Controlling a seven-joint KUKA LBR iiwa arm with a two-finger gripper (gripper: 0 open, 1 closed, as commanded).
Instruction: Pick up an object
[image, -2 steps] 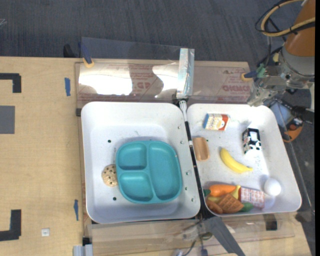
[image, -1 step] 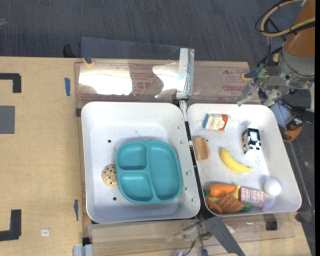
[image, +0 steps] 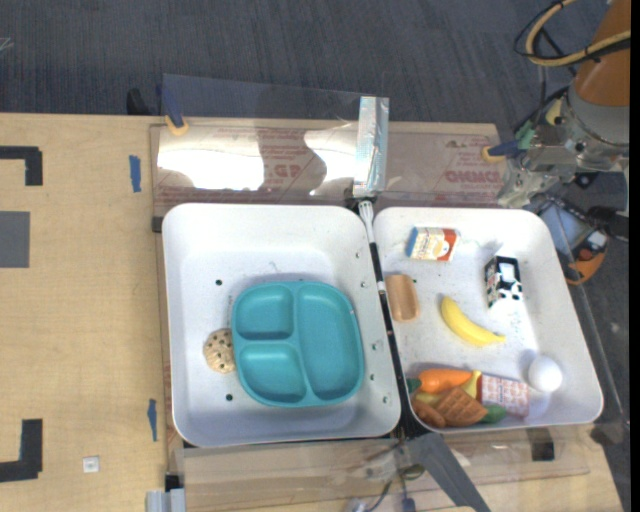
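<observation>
while parked, gripper (image: 522, 172) above banana (image: 471, 324)

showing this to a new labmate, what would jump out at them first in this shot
The teal divided tray in the left bin dominates, with a cookie touching its left edge. Next comes the right bin, scattered with toy food: a yellow banana near the middle, a small carton at the top, a carrot and white egg along the bottom.
</observation>
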